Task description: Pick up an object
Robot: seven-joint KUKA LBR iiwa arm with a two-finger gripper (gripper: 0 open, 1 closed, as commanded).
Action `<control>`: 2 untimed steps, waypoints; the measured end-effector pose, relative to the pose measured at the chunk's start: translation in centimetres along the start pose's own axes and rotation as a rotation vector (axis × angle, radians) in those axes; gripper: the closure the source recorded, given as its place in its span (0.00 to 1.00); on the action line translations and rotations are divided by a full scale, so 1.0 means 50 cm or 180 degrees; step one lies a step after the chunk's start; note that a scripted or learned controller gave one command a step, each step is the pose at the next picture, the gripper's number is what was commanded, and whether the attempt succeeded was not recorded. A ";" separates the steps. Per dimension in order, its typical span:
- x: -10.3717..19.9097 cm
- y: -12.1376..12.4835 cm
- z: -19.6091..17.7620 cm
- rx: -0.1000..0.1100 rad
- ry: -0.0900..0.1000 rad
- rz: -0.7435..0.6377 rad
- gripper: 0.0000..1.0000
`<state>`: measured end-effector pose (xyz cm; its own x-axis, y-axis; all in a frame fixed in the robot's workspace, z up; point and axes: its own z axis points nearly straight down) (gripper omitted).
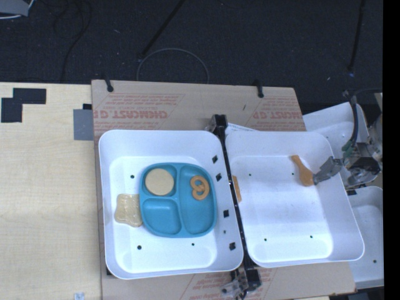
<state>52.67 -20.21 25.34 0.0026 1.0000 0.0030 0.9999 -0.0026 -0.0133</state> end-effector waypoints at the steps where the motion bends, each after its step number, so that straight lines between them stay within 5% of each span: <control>1: 0.000 0.004 -0.013 -0.0039 -0.0010 -0.0008 0.00; 2: 0.004 0.000 0.075 -0.0020 -0.0002 -0.0008 0.00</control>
